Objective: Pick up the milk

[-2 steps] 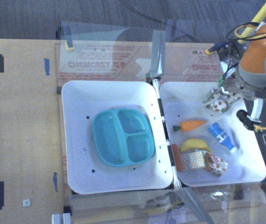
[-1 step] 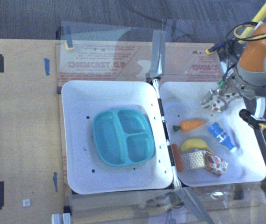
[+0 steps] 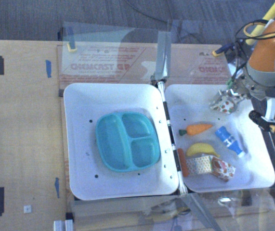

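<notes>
Camera view showed the end effector point(image 3: 225, 101), grip state unclear, above the right bin point(image 3: 260, 177) near carrot point(image 3: 198, 128), banana point(image 3: 201, 149) and bottle point(image 3: 229, 140).

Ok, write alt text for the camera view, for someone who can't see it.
A grey and orange robot arm reaches from the right, its pincer at the far corner of the right white bin. That bin holds a toy carrot, a blue bottle, a banana and two small patterned cartons. The left bin holds a teal divided plate.
</notes>
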Action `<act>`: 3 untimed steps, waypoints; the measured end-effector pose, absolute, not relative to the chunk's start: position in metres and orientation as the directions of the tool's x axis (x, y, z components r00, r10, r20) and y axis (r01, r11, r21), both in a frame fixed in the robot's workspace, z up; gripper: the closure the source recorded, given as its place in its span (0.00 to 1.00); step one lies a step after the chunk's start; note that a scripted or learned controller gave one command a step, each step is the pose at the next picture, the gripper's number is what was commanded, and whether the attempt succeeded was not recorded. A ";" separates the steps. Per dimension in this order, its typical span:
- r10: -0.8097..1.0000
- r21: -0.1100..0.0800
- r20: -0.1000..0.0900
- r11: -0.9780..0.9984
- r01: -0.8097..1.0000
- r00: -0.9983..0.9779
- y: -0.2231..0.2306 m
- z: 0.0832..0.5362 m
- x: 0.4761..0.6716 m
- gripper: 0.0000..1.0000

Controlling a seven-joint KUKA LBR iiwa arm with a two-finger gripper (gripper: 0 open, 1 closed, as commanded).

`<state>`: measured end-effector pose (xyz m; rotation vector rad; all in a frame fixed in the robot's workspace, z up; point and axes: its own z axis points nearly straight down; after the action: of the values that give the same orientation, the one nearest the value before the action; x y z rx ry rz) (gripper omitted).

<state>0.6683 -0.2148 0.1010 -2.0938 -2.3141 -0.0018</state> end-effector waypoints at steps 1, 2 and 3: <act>0.999 0.019 -0.007 0.045 0.999 -0.045 -0.202 0.093 0.635 1.00; 0.999 0.021 0.008 0.038 0.999 -0.038 -0.216 0.093 0.625 1.00; 0.998 0.012 0.010 0.060 0.998 -0.060 -0.218 0.093 0.631 1.00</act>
<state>0.6309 -0.2176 0.0931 -2.1543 -2.2873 -0.0249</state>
